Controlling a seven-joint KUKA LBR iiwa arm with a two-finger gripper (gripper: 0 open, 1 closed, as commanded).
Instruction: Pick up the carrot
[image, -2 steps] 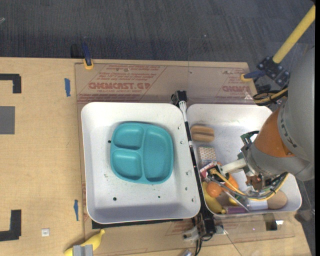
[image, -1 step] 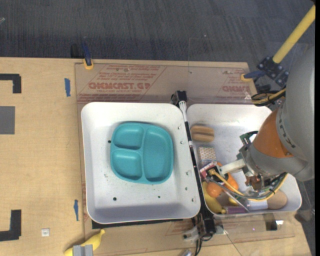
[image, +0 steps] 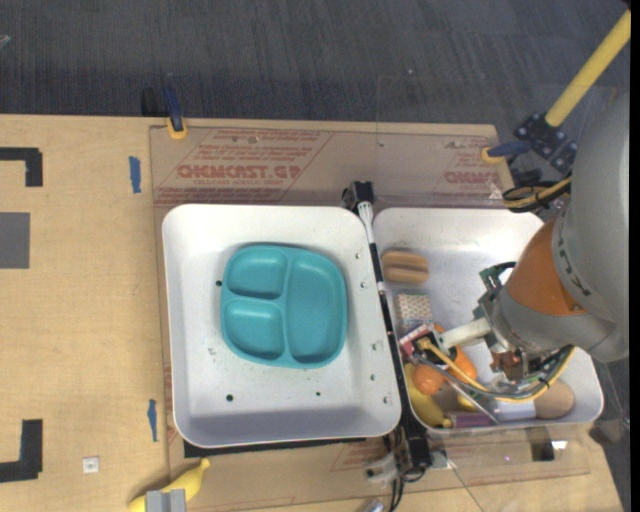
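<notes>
Item: carrot (image: 462, 368), slim orange piece lying aslant in the right bin (image: 470, 225), low in its cluttered near corner, touching a round orange fruit (image: 428, 379) and a yellow banana (image: 430, 408). Likely a toy: light, stiff, smooth and somewhat slippery, not fragile. Best hold judged at mid-length, across the narrow width, clear of neighbours. Gripper (image: 510, 362) hangs just beside it; whether it is spread or closed cannot be told. Left bin (image: 190, 300) carries a teal divided plate (image: 285, 305)
</notes>
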